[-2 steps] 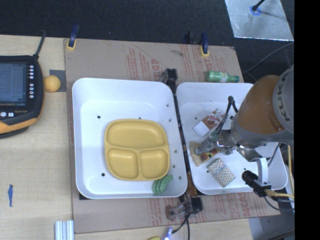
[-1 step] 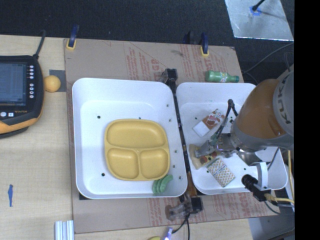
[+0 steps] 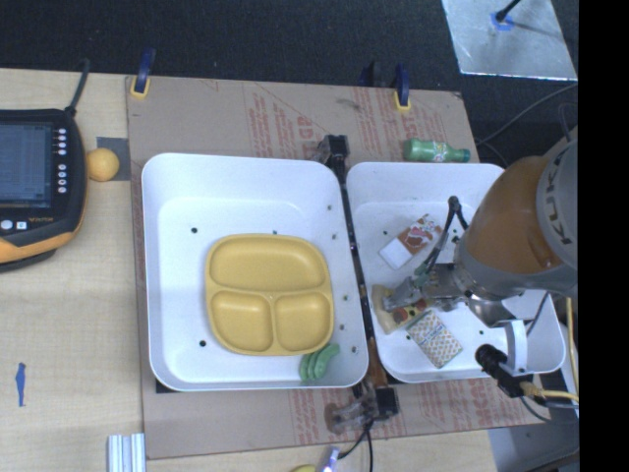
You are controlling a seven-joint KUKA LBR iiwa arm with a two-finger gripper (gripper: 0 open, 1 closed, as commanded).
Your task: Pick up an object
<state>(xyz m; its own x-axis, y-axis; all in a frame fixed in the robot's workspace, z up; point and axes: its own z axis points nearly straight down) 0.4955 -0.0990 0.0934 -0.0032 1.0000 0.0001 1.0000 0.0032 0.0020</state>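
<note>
My gripper (image 3: 405, 298) is low in the right bin (image 3: 491, 177), near its left wall, with the grey and orange arm (image 3: 511, 234) reaching in from the right. Directly under it lies a small tan and brown item (image 3: 389, 315), partly hidden by the gripper. A patterned little box (image 3: 434, 340) lies just below and to the right. Farther back rests a white and red packet (image 3: 417, 237). In the left bin (image 3: 177, 180), a green object (image 3: 317, 363) sits by the front right corner.
A yellow divided plate (image 3: 267, 293) fills the middle of the left bin. A green bottle (image 3: 435, 150) lies on the cardboard behind the right bin. A yellow ball (image 3: 101, 163) and a control pendant (image 3: 34, 185) sit at the far left.
</note>
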